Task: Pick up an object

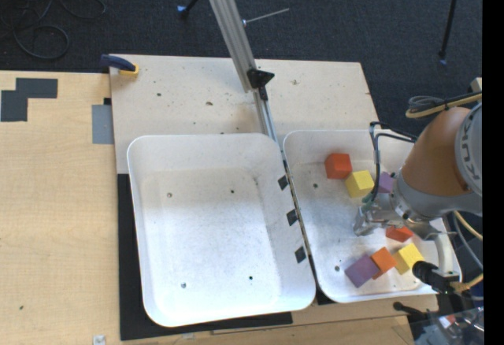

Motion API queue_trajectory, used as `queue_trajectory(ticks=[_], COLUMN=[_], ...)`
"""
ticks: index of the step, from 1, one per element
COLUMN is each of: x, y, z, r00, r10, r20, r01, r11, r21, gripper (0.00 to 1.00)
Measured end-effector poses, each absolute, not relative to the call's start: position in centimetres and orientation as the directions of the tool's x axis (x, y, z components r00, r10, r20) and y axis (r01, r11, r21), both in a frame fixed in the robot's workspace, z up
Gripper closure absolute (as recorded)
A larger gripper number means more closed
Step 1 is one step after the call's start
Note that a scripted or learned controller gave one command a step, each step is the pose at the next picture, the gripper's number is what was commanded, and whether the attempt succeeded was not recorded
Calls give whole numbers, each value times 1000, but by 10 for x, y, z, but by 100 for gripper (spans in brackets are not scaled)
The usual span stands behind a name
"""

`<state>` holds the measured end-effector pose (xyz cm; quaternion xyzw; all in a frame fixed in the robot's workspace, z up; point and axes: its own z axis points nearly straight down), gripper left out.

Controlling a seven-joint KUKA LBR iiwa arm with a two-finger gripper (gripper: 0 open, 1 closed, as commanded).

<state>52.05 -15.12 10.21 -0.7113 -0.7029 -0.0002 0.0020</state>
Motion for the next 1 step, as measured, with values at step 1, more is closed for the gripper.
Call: queue_trajectory(ticks=[1], x=[516], y=[-151], z=[145], r00=[7], r10=[1000], r20=[0], r01=[1000], r11=[-7], r21=[1], gripper=[100])
